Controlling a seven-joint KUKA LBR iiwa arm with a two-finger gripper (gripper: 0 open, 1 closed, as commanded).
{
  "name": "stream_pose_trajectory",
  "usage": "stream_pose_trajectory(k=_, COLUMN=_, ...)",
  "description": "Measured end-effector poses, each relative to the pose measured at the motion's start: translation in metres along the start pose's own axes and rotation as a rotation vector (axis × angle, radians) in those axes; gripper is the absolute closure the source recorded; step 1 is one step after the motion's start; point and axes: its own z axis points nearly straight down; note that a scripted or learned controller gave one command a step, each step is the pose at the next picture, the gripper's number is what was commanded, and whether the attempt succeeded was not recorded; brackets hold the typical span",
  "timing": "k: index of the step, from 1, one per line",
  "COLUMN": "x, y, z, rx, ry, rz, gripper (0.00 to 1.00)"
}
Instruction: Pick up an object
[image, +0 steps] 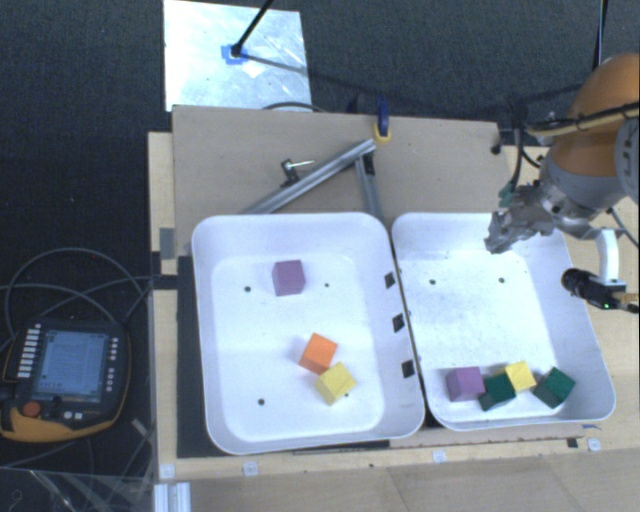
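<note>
The left bin (225, 240) holds a purple cube (288, 277) near its back, with an orange cube (318, 351) and a yellow cube (336, 382) touching corner to corner toward the front. Along the front wall of the right bin (560, 300) lie a purple cube (464, 382), a dark green cube (496, 390), a small yellow cube (520, 375) and another green cube (554, 385). My gripper (499, 238) hangs over the right bin's back edge, far from all the cubes, with nothing seen in it.
A metal rod frame (320, 170) lies on the cardboard behind the bins. A teach pendant (65, 375) with cables sits on the floor to the left. Black clips (397, 322) mark the seam between the bins.
</note>
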Motion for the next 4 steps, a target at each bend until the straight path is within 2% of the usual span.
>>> stream_pose_trajectory(k=1, x=0.0, y=0.002, z=-0.047, rx=-0.001, ry=0.0, rz=-0.001, gripper=1.0)
stream_pose_trajectory(k=3, x=0.106, y=-0.005, z=-0.021, rx=0.007, ry=0.004, rz=-0.007, gripper=1.0)
stream_pose_trajectory(k=4, x=0.156, y=-0.016, z=-0.013, rx=0.008, ry=0.004, rz=-0.006, gripper=1.0)
